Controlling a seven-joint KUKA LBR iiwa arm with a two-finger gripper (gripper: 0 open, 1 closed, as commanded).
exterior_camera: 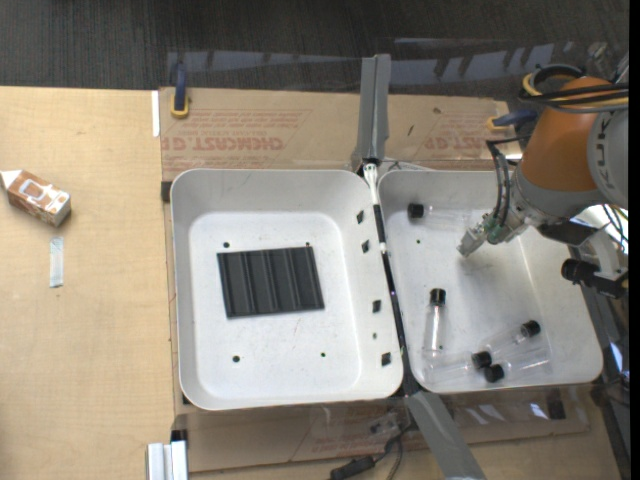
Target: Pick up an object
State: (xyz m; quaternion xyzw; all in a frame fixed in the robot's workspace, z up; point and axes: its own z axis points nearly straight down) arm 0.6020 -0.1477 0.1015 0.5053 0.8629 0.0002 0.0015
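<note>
The arm (575, 143) enters at 3 o'clock, its orange band sitting over the upper right corner of the right bin (560, 268). The gripper (478, 238) hangs low over the upper middle of that bin, tilted down toward 8 o'clock; how far it is open cannot be told, and nothing can be seen in its grasp.

The right bin holds several clear tubes with black caps. 1 small capped piece (416, 210) lies near the bin's 11 o'clock corner, to the gripper's 9 o'clock and apart from it. A longer tube (435, 320) lies upright in the view near the bin's middle left, cap toward 12 o'clock, at the gripper's 7 o'clock. Another capped tube (526, 332) rests toward 4 o'clock of the bin. 2 more caps (488, 365) sit close together near the bin's 6 o'clock edge.

The left bin (200, 268) carries a dark ribbed panel (271, 280) flat on its floor, slightly toward 9 o'clock of centre.

On the wooden bench at the view's 9 o'clock lies a small brown and white carton (38, 198), with a pale strip (56, 263) just at its 6 o'clock
</note>
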